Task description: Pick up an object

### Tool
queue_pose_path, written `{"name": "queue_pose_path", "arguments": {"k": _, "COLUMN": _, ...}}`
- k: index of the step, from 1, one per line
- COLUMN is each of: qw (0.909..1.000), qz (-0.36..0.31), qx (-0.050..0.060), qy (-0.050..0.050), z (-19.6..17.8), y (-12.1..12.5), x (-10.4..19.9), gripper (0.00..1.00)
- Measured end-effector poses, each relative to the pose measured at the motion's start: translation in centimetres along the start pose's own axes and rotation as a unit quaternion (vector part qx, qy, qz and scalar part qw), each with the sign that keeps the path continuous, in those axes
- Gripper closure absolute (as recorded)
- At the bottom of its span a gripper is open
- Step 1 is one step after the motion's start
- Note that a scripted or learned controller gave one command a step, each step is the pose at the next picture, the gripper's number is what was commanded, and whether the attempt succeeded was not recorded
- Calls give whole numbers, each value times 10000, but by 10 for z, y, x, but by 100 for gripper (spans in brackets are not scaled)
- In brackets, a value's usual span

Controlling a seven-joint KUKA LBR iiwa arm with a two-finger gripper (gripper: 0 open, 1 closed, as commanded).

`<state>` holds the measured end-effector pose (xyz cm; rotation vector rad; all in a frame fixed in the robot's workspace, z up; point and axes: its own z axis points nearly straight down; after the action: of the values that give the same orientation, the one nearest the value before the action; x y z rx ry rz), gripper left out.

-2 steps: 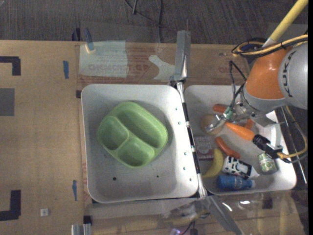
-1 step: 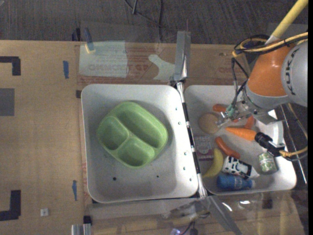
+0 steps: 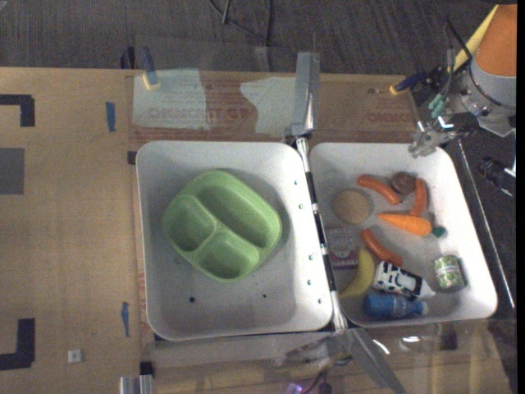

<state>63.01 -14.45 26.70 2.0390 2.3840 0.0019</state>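
The right bin (image 3: 472, 245) holds several small items: a carrot (image 3: 408, 223), a tan round piece (image 3: 351, 206), orange sausages (image 3: 379, 189), a banana (image 3: 359, 274), a black-and-white carton (image 3: 399, 279), a blue bottle (image 3: 394, 306) and a green can (image 3: 449, 272). My gripper (image 3: 428, 140) hangs over the far right corner of that bin, above its rim and apart from every item. Nothing is seen in its grasp. The nearest items are the brown round piece (image 3: 402, 180) and the sausages below it.
The left bin (image 3: 156, 294) carries a green divided plate (image 3: 221, 224). A metal divider (image 3: 305, 97) runs between the bins at the back. Cables and the arm's wrist (image 3: 496, 56) crowd the top right. Bare wooden bench (image 3: 66, 220) lies to the left.
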Motion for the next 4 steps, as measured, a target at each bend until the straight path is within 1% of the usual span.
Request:
{"name": "queue_pose_path", "arguments": {"k": 1, "qw": 10000, "qz": -2, "qx": 7, "qy": 2, "z": 1, "y": 0, "x": 1, "gripper": 0}}
{"name": "queue_pose_path", "arguments": {"k": 2, "qw": 9994, "qz": 349, "qx": 16, "qy": 11, "z": 158, "y": 17, "x": 7, "gripper": 0}}
{"name": "queue_pose_path", "arguments": {"k": 3, "qw": 9977, "qz": 677, "qx": 15, "qy": 9, "z": 169, "y": 21, "x": -38, "gripper": 0}}
{"name": "queue_pose_path", "arguments": {"k": 4, "qw": 9978, "qz": 662, "qx": -9, "qy": -9, "z": 157, "y": 23, "x": -38, "gripper": 100}}
